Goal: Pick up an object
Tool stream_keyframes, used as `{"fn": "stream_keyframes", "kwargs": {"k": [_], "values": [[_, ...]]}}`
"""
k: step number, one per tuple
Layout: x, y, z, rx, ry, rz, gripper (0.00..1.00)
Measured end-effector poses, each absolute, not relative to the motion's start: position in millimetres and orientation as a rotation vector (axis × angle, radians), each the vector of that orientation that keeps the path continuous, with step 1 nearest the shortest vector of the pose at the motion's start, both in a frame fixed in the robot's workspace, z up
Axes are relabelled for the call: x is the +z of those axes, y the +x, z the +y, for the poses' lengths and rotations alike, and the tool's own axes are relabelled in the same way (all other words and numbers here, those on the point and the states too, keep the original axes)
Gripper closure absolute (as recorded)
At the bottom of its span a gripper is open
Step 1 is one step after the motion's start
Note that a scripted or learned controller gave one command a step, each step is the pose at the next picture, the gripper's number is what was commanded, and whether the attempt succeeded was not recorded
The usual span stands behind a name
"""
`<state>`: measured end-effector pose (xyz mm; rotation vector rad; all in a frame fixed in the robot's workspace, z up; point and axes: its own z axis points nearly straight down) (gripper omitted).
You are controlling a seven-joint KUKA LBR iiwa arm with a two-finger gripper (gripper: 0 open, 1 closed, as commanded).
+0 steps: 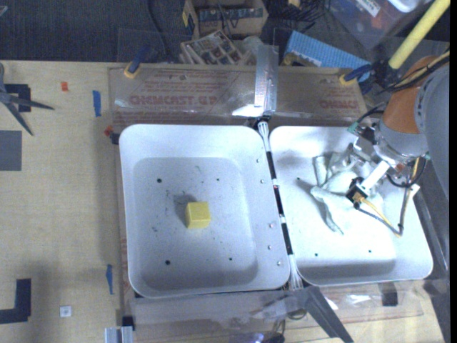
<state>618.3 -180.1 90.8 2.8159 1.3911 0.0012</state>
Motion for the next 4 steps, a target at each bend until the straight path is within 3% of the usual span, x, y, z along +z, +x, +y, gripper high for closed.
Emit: {"fn": "stream_keyframes", "kwargs": {"k": [1,2,3,4], "values": [[102,619.6,-179,0.003,2.812,1.393,1.00],[162,601.9,-170,-0.003,3.018,0.873,1.00],[90,608.8,-115,0.010,3.093,0.528,1.00],[184,625.1,-71,-0.002,3.123,0.337,1.00]]}}
